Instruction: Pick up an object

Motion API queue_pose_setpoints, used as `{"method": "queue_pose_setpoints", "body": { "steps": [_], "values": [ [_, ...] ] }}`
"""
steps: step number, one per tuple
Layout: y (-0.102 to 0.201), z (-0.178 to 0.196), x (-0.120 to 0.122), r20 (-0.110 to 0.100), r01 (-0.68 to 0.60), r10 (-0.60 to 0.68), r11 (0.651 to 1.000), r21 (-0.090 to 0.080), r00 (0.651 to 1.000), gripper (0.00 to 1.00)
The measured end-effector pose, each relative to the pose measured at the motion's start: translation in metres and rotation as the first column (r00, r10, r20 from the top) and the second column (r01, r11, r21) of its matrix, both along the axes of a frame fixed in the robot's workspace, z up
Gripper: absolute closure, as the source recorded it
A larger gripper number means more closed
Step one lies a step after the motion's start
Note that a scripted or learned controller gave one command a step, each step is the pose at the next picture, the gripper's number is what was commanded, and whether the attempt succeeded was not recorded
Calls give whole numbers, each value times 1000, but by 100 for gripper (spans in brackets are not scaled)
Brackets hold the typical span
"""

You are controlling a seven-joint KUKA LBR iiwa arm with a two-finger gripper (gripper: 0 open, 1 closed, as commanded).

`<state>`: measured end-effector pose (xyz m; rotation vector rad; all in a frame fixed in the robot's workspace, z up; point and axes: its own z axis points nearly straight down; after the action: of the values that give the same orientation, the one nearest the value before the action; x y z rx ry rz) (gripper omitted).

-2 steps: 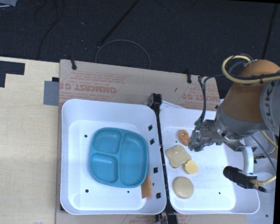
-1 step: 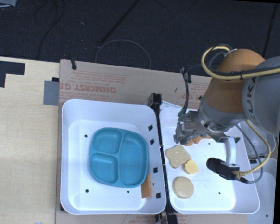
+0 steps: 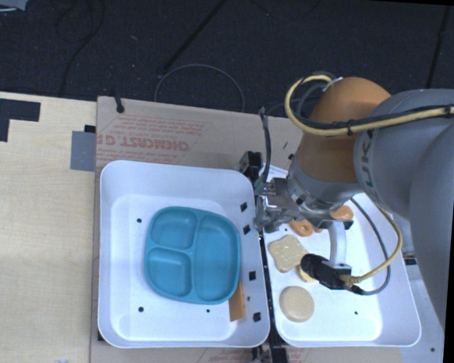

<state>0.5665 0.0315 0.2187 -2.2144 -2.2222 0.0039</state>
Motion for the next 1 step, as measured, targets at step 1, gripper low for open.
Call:
{"method": "queue_pose_setpoints", "body": {
  "steps": [1],
  "values": [
    [58,-2,15,2,-1,1,1000,0,1000,100]
  ]
}}
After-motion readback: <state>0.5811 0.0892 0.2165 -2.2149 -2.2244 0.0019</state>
